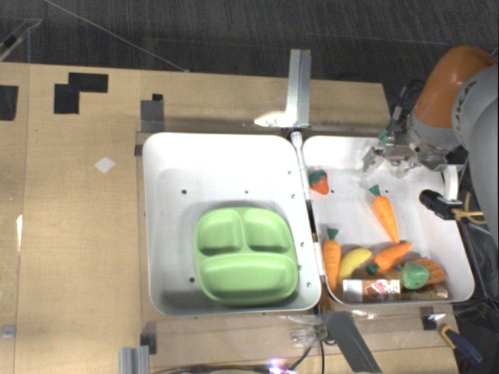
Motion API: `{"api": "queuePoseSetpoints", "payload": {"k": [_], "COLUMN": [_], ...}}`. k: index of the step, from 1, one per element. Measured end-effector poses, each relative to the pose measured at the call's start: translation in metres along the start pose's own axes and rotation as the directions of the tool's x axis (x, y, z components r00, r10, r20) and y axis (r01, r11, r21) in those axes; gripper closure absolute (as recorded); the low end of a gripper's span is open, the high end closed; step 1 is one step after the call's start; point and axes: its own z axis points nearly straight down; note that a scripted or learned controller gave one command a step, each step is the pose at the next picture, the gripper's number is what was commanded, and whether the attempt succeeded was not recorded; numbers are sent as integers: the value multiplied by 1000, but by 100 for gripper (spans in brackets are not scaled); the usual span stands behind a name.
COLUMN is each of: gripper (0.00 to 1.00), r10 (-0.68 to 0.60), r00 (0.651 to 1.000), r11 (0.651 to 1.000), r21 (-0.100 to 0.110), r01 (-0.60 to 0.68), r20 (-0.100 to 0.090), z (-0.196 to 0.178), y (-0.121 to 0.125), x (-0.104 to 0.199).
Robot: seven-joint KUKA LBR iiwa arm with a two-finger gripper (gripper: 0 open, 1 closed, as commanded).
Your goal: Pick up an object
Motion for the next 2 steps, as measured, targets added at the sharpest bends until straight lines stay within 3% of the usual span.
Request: {"api": "queuePoseSetpoints", "payload": {"k": [1,2], "gripper": [0,0], "r10": [212,225], "r00": [977,974], "r11": [977,974], "r21": [-1,-5], "r01": [-212,-225], "r20": [-1,-6], "z": [-1,-5], "y": [-29,-113], "x": [18,87]}}
